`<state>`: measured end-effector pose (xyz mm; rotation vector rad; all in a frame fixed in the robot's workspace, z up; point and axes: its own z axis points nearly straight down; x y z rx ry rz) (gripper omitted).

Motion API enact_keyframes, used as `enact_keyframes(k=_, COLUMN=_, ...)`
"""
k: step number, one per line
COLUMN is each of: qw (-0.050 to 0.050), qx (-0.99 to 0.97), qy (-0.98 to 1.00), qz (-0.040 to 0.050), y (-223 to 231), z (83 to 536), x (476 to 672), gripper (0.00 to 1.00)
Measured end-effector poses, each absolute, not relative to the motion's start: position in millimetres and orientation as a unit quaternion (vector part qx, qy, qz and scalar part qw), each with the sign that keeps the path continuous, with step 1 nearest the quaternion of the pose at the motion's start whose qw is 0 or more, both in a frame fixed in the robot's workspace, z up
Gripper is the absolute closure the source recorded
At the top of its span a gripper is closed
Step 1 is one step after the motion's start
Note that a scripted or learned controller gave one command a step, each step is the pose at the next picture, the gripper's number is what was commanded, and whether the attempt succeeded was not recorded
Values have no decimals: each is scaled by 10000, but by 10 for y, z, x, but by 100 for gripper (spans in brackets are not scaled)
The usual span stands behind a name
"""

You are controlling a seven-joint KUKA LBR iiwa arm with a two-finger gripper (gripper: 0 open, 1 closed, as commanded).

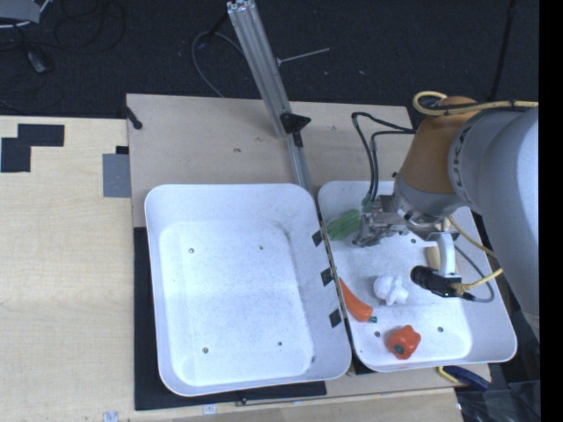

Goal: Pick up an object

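The right bin (475, 345) holds a green object (345, 224) near its far left corner, an orange carrot-shaped piece (354, 301) along its left wall, a white lumpy object (390, 289) in the middle and a red pepper-like object (403, 341) near the front. My gripper (374, 229) is low in this bin, just right of the green object and close against it. Nothing is visibly held between its fingers.
The left bin (167, 214) lies beside the right one, with black clips (327, 275) along the shared wall. A metal rail (264, 69) slants down from the back toward the bins. A black-and-yellow cable (444, 281) trails over the right bin.
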<state>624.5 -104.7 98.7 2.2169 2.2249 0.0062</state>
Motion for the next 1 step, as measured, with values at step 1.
enact_keyframes(k=1, qw=6, qx=7073, qy=7069, qz=3, y=-1023, z=876, x=6499, gripper=100)
